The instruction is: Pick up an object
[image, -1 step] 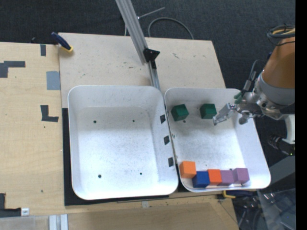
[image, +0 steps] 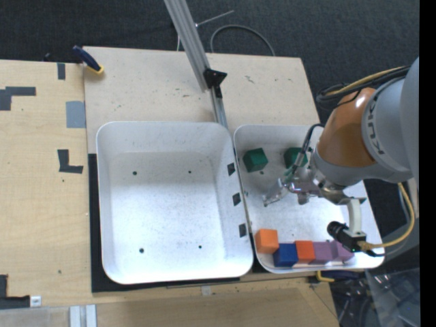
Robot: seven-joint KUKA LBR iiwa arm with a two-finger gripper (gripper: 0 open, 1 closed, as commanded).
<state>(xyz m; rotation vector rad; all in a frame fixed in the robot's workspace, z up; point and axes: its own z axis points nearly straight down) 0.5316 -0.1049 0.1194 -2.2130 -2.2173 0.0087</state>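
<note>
The right bin [image: 272,131] holds several small blocks. A green block [image: 255,159] lies near its back left, and a second green block [image: 294,157] beside it is partly covered by the arm. Along the front wall sit an orange block [image: 267,240], a blue block [image: 285,254], another orange block [image: 304,251] and a purple block [image: 327,252]. My gripper [image: 281,188] hangs low over the middle of this bin, just in front of the green blocks and apart from them. It looks open, with nothing between its fingers.
The left bin [image: 102,142] stands next to the right one, sharing a raised divider. A slanted metal rail [image: 192,43] crosses the bench behind the bins. Cables [image: 354,237] trail off the arm over the right bin's front right corner.
</note>
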